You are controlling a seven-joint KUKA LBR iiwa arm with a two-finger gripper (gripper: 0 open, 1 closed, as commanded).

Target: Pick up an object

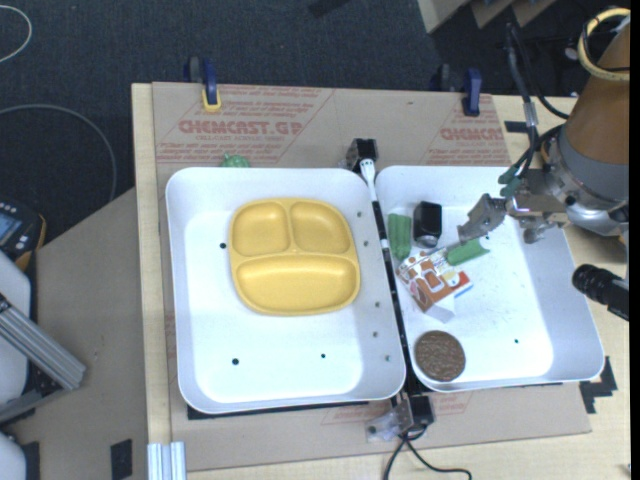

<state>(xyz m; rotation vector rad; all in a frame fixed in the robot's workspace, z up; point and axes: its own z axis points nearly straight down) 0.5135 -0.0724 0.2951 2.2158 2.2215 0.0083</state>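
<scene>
Right bin point(560, 358), near to far. Nearest the camera: brown round disc point(440, 355) flat on the bin floor at the front-left corner, well apart from the gripper. Next back: orange-and-white carton point(435, 278), lying flat, long axis running from lower left to upper right, toward the gripper. Touching its far end, a green piece point(467, 251), same diagonal, its upper end just below the gripper point(484, 218). Behind these, against the left wall: a green block point(400, 235) with long axis front-to-back, and a black block point(428, 221) just beside it. Gripper reaches in from the right, fingers slanted down-left; whether they are spread or closed I cannot tell, and nothing is seen between them. Judgement: likeliest target is the green piece, lying just down-left of the fingertips; the move turns on closing across its diagonal axis, not along it. Left bin point(200, 298) holds a yellow tray point(295, 255), far from the gripper.
</scene>
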